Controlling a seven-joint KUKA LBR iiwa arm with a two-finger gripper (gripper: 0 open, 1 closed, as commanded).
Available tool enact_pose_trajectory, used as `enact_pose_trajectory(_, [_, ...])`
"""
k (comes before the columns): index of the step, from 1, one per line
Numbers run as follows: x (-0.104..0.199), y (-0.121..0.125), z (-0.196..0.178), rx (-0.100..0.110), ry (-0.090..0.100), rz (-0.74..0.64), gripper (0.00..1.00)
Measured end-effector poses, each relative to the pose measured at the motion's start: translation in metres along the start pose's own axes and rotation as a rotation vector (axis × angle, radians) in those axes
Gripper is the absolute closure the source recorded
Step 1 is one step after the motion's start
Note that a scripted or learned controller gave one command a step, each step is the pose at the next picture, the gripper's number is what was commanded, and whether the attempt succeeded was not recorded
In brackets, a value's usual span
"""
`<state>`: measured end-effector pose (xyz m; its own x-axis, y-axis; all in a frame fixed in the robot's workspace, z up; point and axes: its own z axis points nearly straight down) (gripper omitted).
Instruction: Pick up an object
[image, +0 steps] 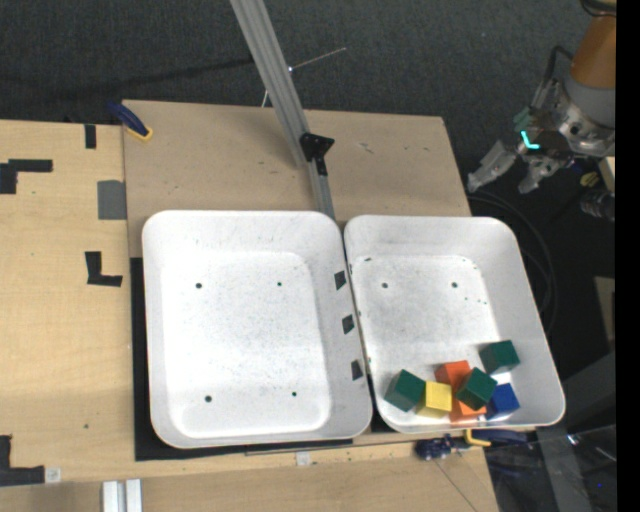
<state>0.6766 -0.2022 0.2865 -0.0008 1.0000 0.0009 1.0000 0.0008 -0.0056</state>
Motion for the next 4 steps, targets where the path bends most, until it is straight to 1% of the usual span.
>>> enact_pose_trajectory(1, [0.000, 0.001, -0.003, -0.004, -0.003, -0.001, 0.00])
enact_pose_trajectory(2, [0.009, 0.001, 0.044, 0.000, -0.001, -0.001, 0.00])
enact_pose_trajectory(3, [0.012, -0.008, 0.094, 0.001, -0.002, -0.001, 0.00])
enact_pose_trajectory(4, [0.010, -0.004, 0.140, 0.001, -0.002, -0.001, 0.00])
